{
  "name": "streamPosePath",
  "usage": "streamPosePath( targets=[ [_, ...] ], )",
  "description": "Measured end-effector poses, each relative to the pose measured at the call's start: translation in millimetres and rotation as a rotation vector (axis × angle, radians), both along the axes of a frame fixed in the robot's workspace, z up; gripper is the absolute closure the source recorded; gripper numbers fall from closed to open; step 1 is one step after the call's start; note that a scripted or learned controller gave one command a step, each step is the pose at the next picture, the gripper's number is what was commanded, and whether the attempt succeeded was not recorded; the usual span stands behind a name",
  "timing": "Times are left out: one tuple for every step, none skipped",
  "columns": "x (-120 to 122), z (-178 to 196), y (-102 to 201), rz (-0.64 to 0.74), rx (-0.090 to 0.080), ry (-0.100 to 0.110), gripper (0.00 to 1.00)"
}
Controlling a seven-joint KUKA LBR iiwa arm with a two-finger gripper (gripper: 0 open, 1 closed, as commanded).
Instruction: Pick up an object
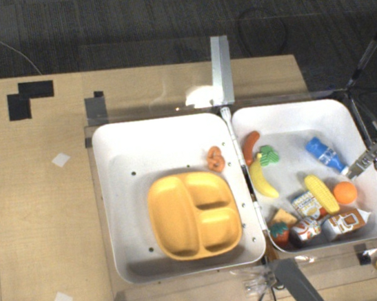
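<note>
The right bin (288, 115) holds several toy foods: a blue bottle (324, 153), a corn cob (320, 192), an orange (345, 192), a banana (263, 179), a green broccoli piece (267, 156), a red sausage (250, 145), and small cartons (343, 223) along the front wall. My gripper (365, 161) reaches in over the bin's right rim, just right of the blue bottle and above the orange. It is small in the view and nothing shows in its grasp.
In the left bin (117, 163) lies a yellow divided plate (195, 214), with a small orange item (214, 158) near the wall between the bins. A metal post (222, 72) stands behind the bins. The wooden bench (39, 223) extends to the left.
</note>
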State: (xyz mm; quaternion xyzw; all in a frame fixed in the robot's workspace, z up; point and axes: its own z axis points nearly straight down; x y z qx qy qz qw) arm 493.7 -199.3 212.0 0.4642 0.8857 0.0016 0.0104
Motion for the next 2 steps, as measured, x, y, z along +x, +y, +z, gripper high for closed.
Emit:
streamPosePath(
  targets=[
    [17.3, -58.9, 14.6, -0.659, 0.014, 0.015, 1.0],
    [20.4, 57.5, 2.1, -0.611, 0.013, 0.003, 1.0]
  ],
)
